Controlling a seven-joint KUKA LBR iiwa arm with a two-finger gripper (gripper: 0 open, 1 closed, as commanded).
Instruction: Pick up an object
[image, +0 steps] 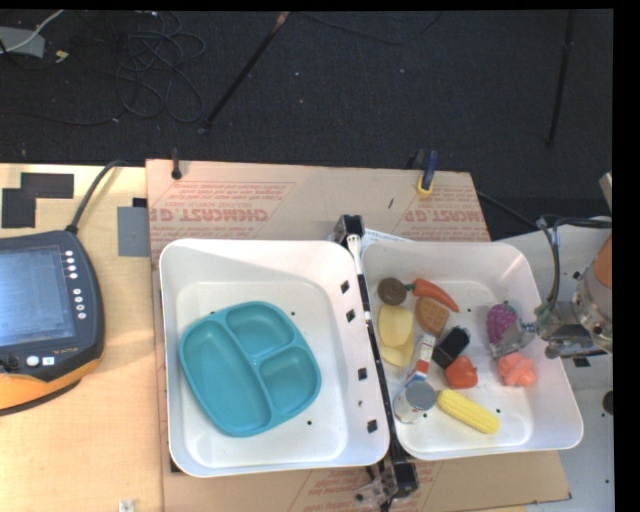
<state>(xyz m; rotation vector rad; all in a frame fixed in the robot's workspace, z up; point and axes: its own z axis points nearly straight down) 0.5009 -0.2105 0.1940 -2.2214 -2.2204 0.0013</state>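
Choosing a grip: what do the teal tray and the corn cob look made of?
Teal divided tray: looks like moulded hard plastic, smooth with a soft sheen, uniform colour. Corn cob: probably toy plastic or rubber, matte yellow; its surface texture is too small to tell.

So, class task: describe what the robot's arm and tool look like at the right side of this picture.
A little of the arm shows at the right edge: an orange patch. Below it sits the tool, a grey and black metal assembly, with a dark cable looping down to it. It is too small to make out markings.
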